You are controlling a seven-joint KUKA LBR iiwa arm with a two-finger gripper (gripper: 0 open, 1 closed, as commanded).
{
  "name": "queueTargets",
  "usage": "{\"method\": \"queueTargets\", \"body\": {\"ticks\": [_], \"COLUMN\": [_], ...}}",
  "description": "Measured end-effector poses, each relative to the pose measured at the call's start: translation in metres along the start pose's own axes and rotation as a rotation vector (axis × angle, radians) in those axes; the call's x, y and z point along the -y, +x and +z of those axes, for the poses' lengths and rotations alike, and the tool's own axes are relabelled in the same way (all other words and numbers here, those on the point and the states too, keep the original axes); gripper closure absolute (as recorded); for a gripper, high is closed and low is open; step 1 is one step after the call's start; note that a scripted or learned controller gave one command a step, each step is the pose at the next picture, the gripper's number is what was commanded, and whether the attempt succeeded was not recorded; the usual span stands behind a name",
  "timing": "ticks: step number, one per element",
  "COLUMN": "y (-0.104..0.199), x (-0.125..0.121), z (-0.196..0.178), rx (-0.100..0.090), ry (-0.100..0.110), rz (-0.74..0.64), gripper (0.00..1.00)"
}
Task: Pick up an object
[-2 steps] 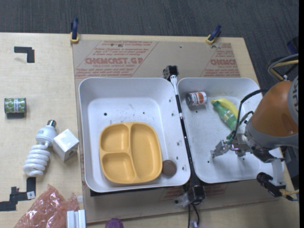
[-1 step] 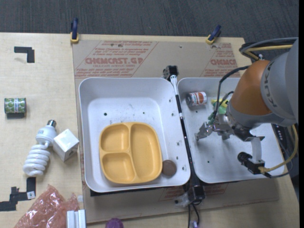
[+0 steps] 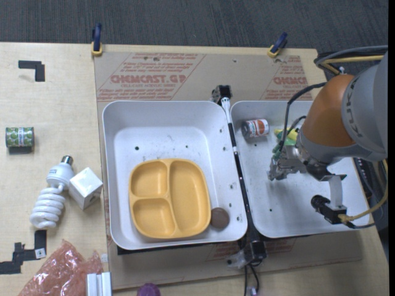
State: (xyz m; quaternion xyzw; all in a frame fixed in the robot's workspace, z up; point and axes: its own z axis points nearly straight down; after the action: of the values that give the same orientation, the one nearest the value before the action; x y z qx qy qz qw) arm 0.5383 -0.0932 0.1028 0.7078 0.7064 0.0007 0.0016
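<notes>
Gripper: low in the right bin, centre-right of frame; whether it is spread or pinched cannot be told. Small can: lying on its side just above-left of it, apart. Left bin: yellow divided plate, brown ball touching its lower-right edge.

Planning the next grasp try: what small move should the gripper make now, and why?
Probably shift toward the small can lying on its side near the right bin's far edge. The gripper hangs over bare bin floor, and the can looks like the nearest object.
</notes>
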Motion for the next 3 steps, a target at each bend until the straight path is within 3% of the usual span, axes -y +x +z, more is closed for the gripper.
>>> {"method": "queueTargets", "body": {"ticks": [1, 2, 3], "y": [0.000, -0.001, -0.052], "x": [0.000, -0.001, -0.089], "z": [0.000, -0.010, 0.011], "rx": [0.000, 0.001, 0.000], "ry": [0.000, -0.001, 0.003], "rz": [0.000, 0.001, -0.005], "gripper": [0.00, 1.00, 1.00]}}
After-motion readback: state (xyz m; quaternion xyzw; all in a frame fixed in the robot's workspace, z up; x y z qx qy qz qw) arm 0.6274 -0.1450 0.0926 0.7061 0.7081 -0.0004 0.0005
